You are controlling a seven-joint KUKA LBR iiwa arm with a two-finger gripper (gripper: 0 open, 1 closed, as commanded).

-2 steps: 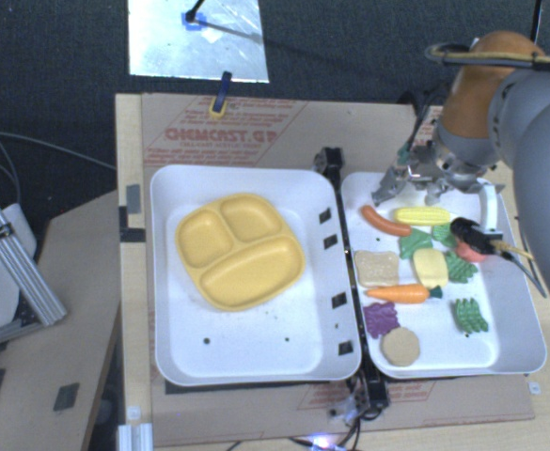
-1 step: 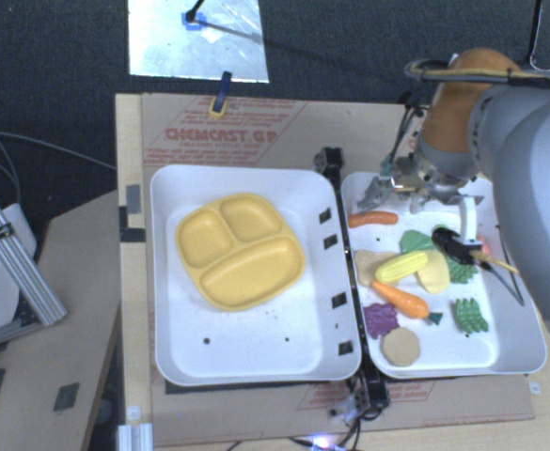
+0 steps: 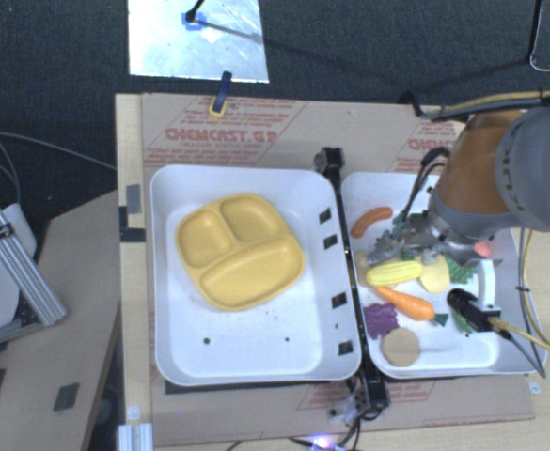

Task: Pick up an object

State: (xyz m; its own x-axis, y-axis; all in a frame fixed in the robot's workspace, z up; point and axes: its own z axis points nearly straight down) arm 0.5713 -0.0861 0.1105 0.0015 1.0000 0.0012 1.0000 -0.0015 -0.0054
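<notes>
My gripper is low in the right bin, reaching in from the right, just above a yellow corn cob. Nothing can be made out in its grasp. Around it lie an orange sausage to the upper left and a pale yellow piece beside the corn. An orange carrot lies below them, with purple grapes and a tan round disc nearer the front. A green leafy piece and a pink piece sit partly under the arm.
The left bin holds a yellow divided plate. A black divider with clips runs between the bins. Cardboard lies under both bins, and a metal frame stands at the far left.
</notes>
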